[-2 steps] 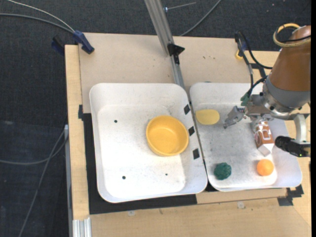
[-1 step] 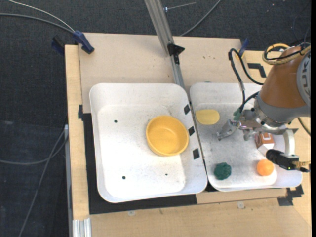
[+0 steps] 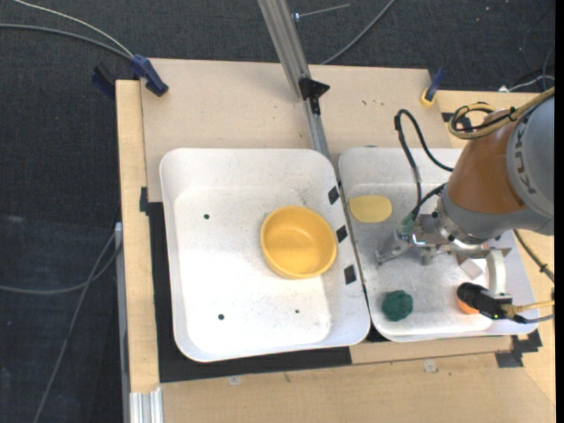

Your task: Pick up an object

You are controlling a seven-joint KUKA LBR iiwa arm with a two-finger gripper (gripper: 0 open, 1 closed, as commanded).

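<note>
On the bench, from the biggest thing down:
Bench: one pale wooden bench top (image 3: 238, 104), carrying everything.
Bins: two shallow white plastic bins side by side, the wide left bin (image 3: 211, 263) and the narrower right bin (image 3: 374, 174), rims just beside each other.
Arm: one grey arm with an orange band (image 3: 485, 179), reaching in from the right, hanging over the right bin.
Bowl: one round yellow plastic bowl (image 3: 298, 241), upright, in the left bin near its right wall.
Gripper: one metal two-finger gripper (image 3: 401, 247), low over the middle of the right bin. Jaw state: cannot tell, the wrist and metalwork blur together, and nothing shows between them.
Disc: one flat pale-yellow round piece (image 3: 370, 208), in the right bin's upper left, just up and left of the gripper.
Green object: one small dark-green lumpy ball (image 3: 397, 304), near the right bin's front edge, below the gripper, apart from it.
Orange object: one small orange piece (image 3: 467, 298), at the right bin's front right corner, partly behind arm hardware.
</note>
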